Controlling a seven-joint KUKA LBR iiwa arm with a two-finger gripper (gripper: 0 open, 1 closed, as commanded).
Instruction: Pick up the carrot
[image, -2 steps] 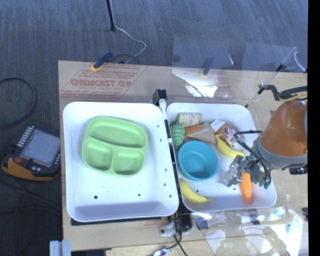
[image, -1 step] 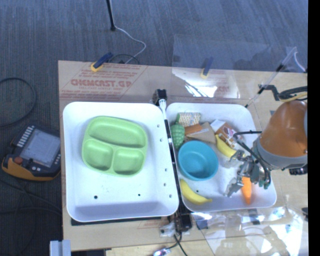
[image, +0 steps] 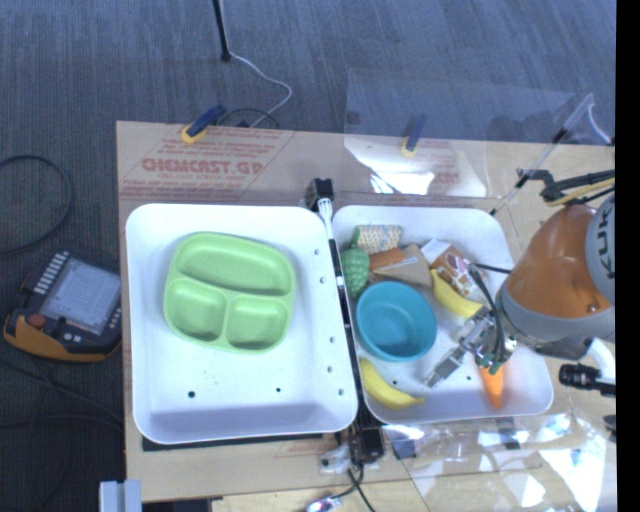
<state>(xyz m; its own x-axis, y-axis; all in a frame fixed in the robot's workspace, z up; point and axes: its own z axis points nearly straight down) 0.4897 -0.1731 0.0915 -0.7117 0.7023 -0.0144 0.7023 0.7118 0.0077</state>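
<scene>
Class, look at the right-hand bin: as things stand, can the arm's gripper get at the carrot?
Probably yes. The gripper hangs right above the carrot, which lies near the right bin's front corner, with nothing on top of it.

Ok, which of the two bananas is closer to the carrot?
The banana at the right bin's near edge, below the blue bowl. The other banana lies farther back, beside the bowl's right rim; carrot.

A brown board bench with red lettering carries two shallow white bins side by side. The right bin lies directly beneath the gripper; the left bin sits beyond it, well away from the tool.
</scene>
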